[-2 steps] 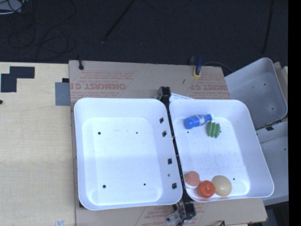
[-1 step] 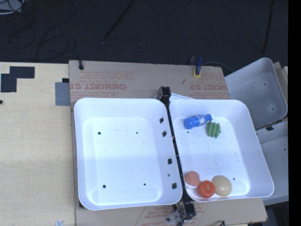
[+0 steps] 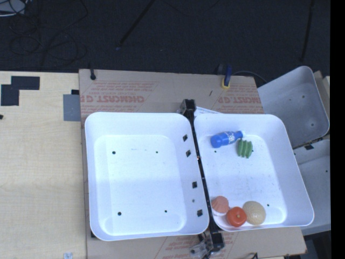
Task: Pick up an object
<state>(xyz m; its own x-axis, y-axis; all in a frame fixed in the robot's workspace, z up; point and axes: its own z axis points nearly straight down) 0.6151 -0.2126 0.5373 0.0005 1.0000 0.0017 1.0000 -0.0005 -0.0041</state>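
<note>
The right bin holds several objects. A blue bottle lies on its side near the bin's far edge, with a small green ridged object just to its right. At the near edge, a pale pink round piece, a red tomato-like object and a beige ball sit close together in a row.
The left bin stands beside the right one on a cardboard sheet. A black clip strip joins the two bins. A grey metal plate lies off the right bin's far corner. Wooden benchtop extends to the left.
</note>
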